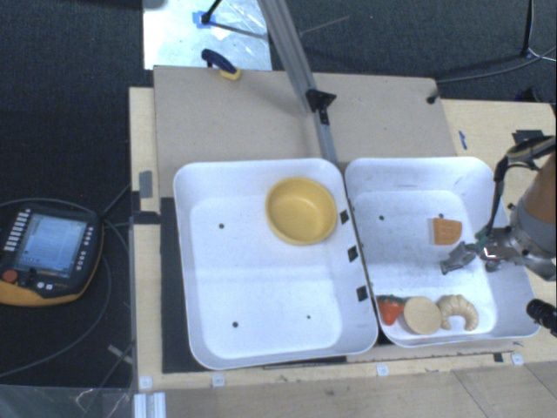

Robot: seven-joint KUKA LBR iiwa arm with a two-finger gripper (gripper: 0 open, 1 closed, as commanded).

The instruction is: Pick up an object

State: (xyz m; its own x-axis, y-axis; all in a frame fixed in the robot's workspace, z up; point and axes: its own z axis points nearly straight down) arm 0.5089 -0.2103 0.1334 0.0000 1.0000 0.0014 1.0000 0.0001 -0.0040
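Hand sits low over the right bin, near its right wall, just below the orange wedge; can't tell if it's gripping or released, nothing visibly in it. Front of that bin: red piece, round tan disc and croissant-shaped piece in a row, touching. Left bin has a yellow bowl upright by its back right corner. Teach pendant lies on the floor left of the worktop.
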